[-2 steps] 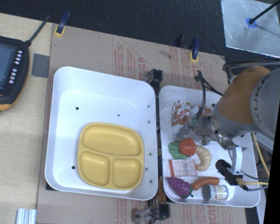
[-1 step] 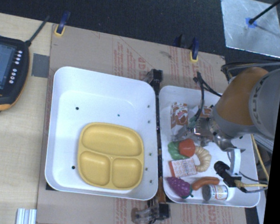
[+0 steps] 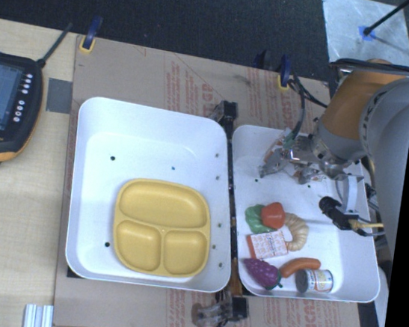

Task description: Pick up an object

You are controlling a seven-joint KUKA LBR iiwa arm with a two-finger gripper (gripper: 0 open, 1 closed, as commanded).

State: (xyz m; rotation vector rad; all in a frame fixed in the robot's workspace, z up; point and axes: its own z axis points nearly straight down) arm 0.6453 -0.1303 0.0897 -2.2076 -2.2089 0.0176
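Camera view: the hand [image 3: 290,157] hangs low over the upper part of the right bin [image 3: 352,293], and I cannot tell how wide it stands or whether it has hold of anything. The toys lie heaped at lower right: red pepper [image 3: 273,214], purple eggplant [image 3: 260,272], small can [image 3: 318,281]. Nothing looks lifted; the pick is, I judge, yet to come.

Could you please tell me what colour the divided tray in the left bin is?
The divided tray is yellow, seen in the camera view.
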